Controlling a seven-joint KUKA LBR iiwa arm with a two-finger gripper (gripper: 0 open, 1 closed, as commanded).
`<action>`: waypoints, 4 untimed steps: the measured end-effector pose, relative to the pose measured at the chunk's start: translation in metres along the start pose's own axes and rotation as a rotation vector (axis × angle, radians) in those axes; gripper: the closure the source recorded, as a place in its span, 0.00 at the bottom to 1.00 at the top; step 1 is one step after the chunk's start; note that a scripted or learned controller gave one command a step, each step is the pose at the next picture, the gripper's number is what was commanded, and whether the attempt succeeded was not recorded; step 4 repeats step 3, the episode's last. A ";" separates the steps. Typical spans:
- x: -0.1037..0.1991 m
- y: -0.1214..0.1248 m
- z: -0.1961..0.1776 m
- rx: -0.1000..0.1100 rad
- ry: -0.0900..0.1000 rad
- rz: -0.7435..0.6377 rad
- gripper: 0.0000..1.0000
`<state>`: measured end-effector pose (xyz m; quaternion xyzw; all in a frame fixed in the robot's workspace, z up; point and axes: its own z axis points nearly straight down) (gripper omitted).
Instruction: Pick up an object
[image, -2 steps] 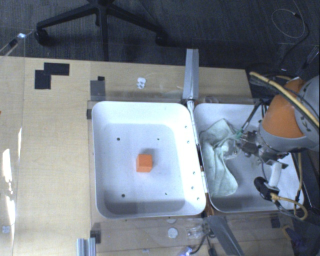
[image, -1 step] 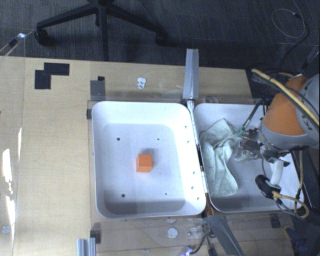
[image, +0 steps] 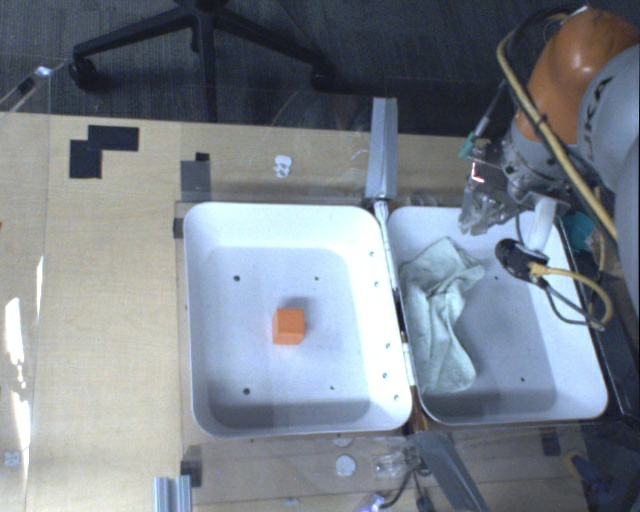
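A small orange cube (image: 289, 326) lies near the middle of the left bin (image: 215, 260). A crumpled pale green cloth (image: 440, 310) lies along the left side of the right bin (image: 540, 395). My gripper (image: 484, 222) hangs above the far edge of the right bin, just right of the cloth's upper end and apart from it. Nothing shows between its fingers.
A metal divider post (image: 381, 150) stands behind the seam between the bins. Black cables (image: 545, 275) loop over the right bin's right side. The wooden bench (image: 90, 330) spreads to the left, with black tape marks (image: 100, 147) at the back.
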<state>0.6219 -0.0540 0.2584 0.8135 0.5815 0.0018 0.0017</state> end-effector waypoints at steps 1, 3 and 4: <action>0.002 0.049 0.026 0.003 -0.002 -0.027 1.00; -0.012 0.054 0.013 0.004 -0.003 0.241 1.00; -0.012 0.054 0.013 0.004 -0.003 0.241 1.00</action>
